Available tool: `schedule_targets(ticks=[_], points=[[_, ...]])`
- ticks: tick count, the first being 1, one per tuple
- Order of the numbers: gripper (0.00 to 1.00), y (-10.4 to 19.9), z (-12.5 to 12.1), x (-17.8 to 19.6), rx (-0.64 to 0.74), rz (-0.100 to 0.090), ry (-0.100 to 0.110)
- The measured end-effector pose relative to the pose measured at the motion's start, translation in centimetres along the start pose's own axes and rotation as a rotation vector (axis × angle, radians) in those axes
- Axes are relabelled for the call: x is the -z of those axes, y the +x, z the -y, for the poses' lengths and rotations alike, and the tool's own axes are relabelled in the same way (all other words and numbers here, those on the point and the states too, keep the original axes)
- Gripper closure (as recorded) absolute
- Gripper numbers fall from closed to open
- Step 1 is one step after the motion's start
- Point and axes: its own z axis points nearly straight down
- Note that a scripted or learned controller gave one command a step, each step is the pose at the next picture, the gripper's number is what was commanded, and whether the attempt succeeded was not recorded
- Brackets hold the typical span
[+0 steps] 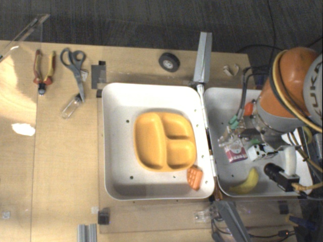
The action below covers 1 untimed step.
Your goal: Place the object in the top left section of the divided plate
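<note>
A yellow divided plate (164, 140) lies in the middle of the left bin (118, 135), with one long section on its left and two smaller ones on its right. All its sections are bare. A small orange ridged object (194, 177) rests against the left bin's bottom right corner, off the plate. My gripper (231, 136) hangs low over the right bin (222, 102), just above a small clear packet with a magenta label (235, 152). A yellow banana (246, 181) lies at that bin's front edge.
The grey and orange arm (295, 89) and its cables cover the right bin's right half. A metal post (203, 57) stands behind the wall between the bins. Scissors (75, 69), pliers (43, 69) and a tape roll (169, 61) lie on the bench.
</note>
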Motion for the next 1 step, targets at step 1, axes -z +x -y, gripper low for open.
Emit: schedule_targets(ticks=[1], points=[[1.0,7.65,-7.73,-5.2,0.05,0.0,0.004]])
